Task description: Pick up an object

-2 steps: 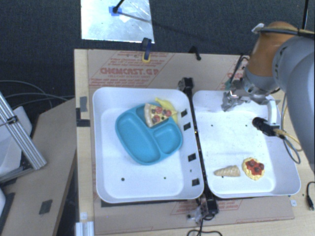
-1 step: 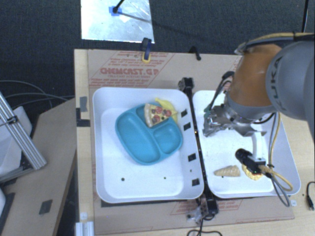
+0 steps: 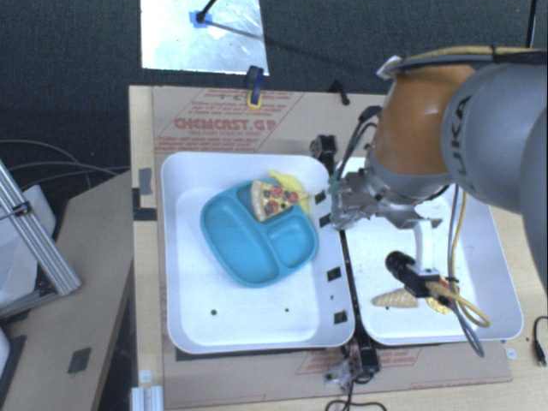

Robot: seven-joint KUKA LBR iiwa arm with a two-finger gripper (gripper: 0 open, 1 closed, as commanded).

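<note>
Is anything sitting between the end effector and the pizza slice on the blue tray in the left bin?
Nothing visible blocks it. The end effector hangs over the divide between the two bins, just right of the blue tray. The pizza slice lies exposed in the tray's upper compartment, with a yellow piece touching its far edge.

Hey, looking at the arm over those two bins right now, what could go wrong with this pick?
The arm hangs above the rim between the bins, near the blue divided plate; a descent here might strike the rim.

The pizza slice and a yellow piece lie together on the plate, so a grasp may catch both or shove the plate.

The cone-shaped item in the right bin lies beside a cable, which could snag.
</note>
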